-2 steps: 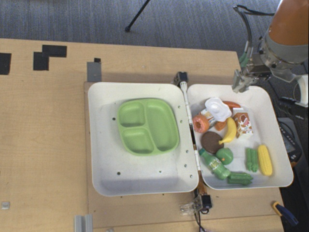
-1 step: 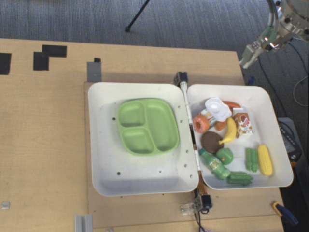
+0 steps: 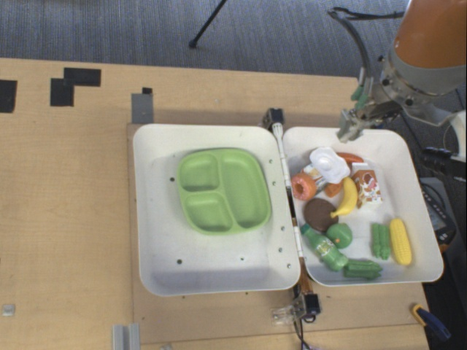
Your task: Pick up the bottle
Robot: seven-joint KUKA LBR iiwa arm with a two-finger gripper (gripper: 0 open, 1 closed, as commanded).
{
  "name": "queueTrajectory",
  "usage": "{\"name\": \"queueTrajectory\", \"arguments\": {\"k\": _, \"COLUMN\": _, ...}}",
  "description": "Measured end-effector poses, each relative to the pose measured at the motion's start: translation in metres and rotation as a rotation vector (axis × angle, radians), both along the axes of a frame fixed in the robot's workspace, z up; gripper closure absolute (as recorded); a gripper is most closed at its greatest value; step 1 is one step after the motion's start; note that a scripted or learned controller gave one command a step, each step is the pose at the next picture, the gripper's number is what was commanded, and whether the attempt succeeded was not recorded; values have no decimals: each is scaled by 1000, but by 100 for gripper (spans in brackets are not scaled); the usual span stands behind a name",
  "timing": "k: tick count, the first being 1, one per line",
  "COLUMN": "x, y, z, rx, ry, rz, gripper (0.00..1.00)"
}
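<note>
Approach step: jaws (image 3: 352, 126) hover at the right bin's (image 3: 427, 257) far rim, their opening unreadable. Green bottle (image 3: 325, 248) lies near the front-left corner; next comes travel there, then descent.

Both bins (image 3: 157, 195) are white, set on a pale tan wooden bench (image 3: 66, 217) marked with black patches (image 3: 73, 84). The tray (image 3: 222, 190) in the left bin is light green. In the right bin the bottle (image 3: 323, 247) is clear green, the corn (image 3: 400, 240) yellow, the banana (image 3: 347, 197) yellow, the donut (image 3: 303, 187) pink-orange, and the round patty (image 3: 319, 213) dark brown. A cup (image 3: 330, 164) is white, and a packet (image 3: 368, 185) is white with red print. The arm's band (image 3: 432, 20) is orange above a grey wrist. The floor (image 3: 109, 13) is dark grey-blue with a fine ribbed pattern.
</note>
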State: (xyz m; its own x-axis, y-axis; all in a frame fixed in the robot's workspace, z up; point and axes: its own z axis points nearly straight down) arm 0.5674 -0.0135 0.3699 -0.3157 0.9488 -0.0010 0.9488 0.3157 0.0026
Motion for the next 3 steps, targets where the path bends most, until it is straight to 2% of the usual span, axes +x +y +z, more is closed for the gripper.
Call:
{"name": "queueTrajectory", "arguments": {"k": 1, "x": -33, "y": 37, "z": 102, "rx": -1, "ry": -5, "rz": 232, "gripper": 100}}
{"name": "queueTrajectory", "arguments": {"k": 2, "x": -61, "y": 72, "z": 166, "rx": -2, "ry": -6, "rz": 555, "gripper": 100}}
{"name": "queueTrajectory", "arguments": {"k": 3, "x": -50, "y": 129, "z": 98, "rx": 0, "ry": -2, "rz": 348, "gripper": 100}}
